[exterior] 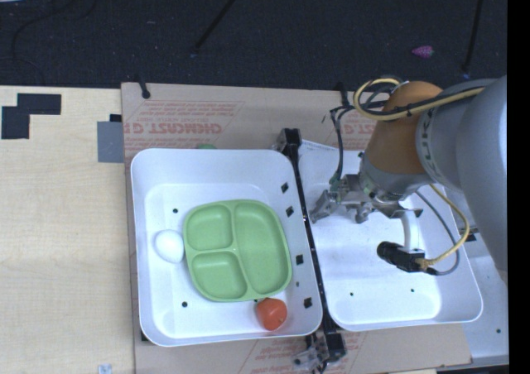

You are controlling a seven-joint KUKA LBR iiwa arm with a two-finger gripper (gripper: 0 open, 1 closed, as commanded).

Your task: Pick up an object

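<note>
We see the arm over the right bin (464, 298).
Our gripper (344, 203) hangs there; whether it grips anything we cannot tell. The green plate (236, 250), white egg (169, 246) and orange ball (271, 313) lie in the left bin (157, 174).

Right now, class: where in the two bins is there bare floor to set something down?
Free: right bin floor, below the pincer; left bin strip above the green tray. Crowded: around that tray, with white ball and orange ball.

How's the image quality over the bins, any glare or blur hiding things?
Camera view: lighting is even, the left bin shows no harsh glare; the green tray, white ball and orange ball read sharp; the end effector area is dim and cluttered.
</note>
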